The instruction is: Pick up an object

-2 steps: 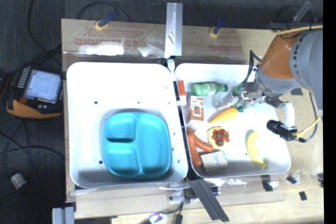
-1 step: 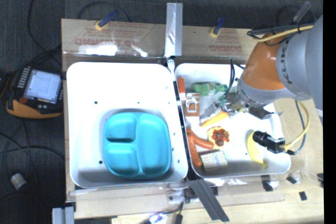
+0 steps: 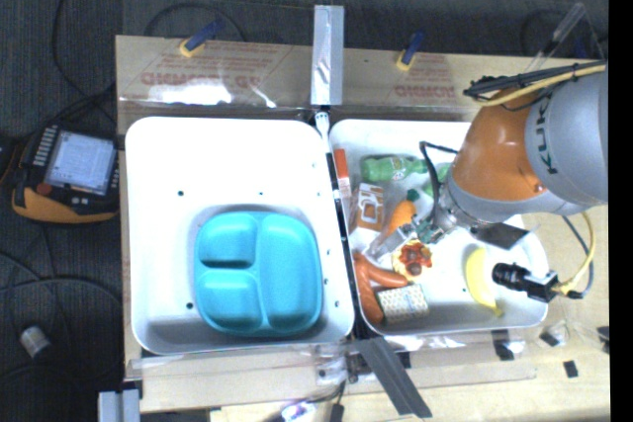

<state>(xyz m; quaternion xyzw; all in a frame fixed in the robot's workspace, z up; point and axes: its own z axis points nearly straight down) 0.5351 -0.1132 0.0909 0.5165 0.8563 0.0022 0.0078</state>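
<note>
Grey arm [image 3: 554, 153] enters from 3 o'clock, orange wrist angled down over right bin [image 3: 514, 311]. Gripper [image 3: 427, 230] sits above the pizza toy [image 3: 412, 257]; grip state: cannot tell. Carrot [image 3: 399, 217] at its 10 o'clock.

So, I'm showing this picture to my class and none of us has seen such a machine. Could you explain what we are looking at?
One camera looks down at a slant on a bench with two shallow white bins. The grey robot arm with an orange band reaches in from the right. Its pincer hangs low over the right white bin, above a heap of toy food: an orange carrot, a yellow banana, a green packet. Whether it holds anything cannot be seen. The left white bin holds a turquoise plastic divided tray.
</note>
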